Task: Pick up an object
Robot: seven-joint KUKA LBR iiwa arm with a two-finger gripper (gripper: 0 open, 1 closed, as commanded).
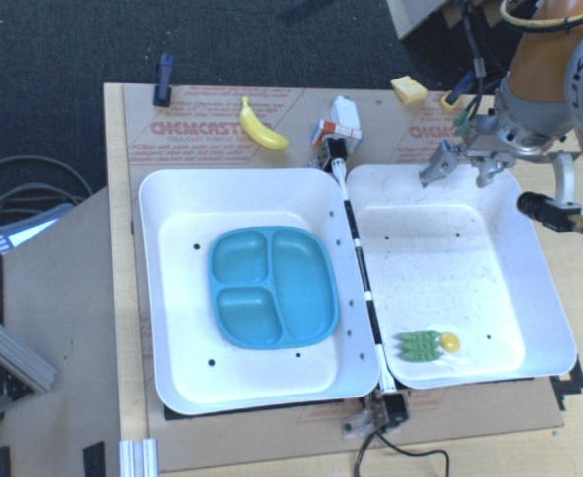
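- From my remote station, the gripper (461,164) hangs over the far rim of the right bin (529,296), its two grey fingers spread apart with nothing between them.
- The only things lying in that right bin are a small green toy (418,345), knobbly like a pea pod or a bunch of leaves, and a small yellow piece (449,343) touching its right end; both sit at the bin's near edge, well apart from the gripper, which is at the opposite edge.
- I judge the green toy to be light, hollow plastic: stiff enough not to crush, but smooth and lumpy, so it may squirt out of a pinch taken on a bulge. I would close across its narrow width at the middle, fingers set crosswise to its long axis.
- The yellow piece looks rounded and tiny; I reckon it the harder grab, apt to roll away.
- Left of the right bin, the other bin (172,266) holds a blue divided plate (272,286), flat and wide, likely too broad to span except at its rim.
- Beyond the right bin's far-left corner, on the cardboard, lie a banana (260,128) and a small carton (343,120); a yellow block (408,89) sits farther back.
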